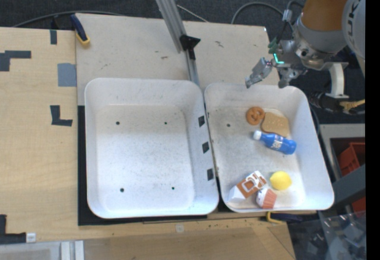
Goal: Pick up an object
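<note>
Nearest the camera, at the front of the right bin, a small orange and white carton lies tilted, with a white bottle with an orange cap touching it on its right side and a yellow lemon just beside both, toward the bin's right wall. Farther back in the same bin a blue bottle with a white cap lies on its side, its cap pointing left; just behind it sits a slice of bread, and a round brown cookie rests against the bread's left edge. The left bin stands alongside, its white floor speckled with dark marks. Above the back rim of the right bin the gripper hangs in the air, its two fingers spread apart with nothing between them, well apart from the cookie and bread below it. The grey arm with its orange band reaches in from the upper right. A metal post rises at a slant behind the bins
</note>
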{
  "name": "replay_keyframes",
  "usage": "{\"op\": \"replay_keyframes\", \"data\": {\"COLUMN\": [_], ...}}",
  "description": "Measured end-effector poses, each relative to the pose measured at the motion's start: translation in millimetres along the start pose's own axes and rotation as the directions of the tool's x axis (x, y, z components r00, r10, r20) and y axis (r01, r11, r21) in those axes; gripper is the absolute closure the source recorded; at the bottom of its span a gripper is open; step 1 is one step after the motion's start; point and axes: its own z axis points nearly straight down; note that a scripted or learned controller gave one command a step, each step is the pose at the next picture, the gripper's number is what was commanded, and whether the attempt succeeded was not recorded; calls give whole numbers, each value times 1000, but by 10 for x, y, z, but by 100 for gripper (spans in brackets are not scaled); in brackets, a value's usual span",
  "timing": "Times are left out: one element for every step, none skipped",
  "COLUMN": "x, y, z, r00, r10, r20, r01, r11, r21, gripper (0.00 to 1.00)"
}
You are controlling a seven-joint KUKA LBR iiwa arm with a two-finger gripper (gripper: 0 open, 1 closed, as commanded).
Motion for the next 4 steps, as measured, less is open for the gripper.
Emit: {"op": "replay_keyframes", "data": {"x": [0, 28, -57, 23], "y": [7, 91, 54, 12], "z": [-24, 565, 1061, 1680], "r00": [1000, 1000, 1000, 1000], "r10": [-1, -1, 1, -1], "r20": [1, 2, 2, 1], "r01": [1, 1, -1, 0], "r11": [1000, 1000, 1000, 1000], "r21": [-4, 1, 1, 3], "gripper": [0, 0, 0, 0]}}
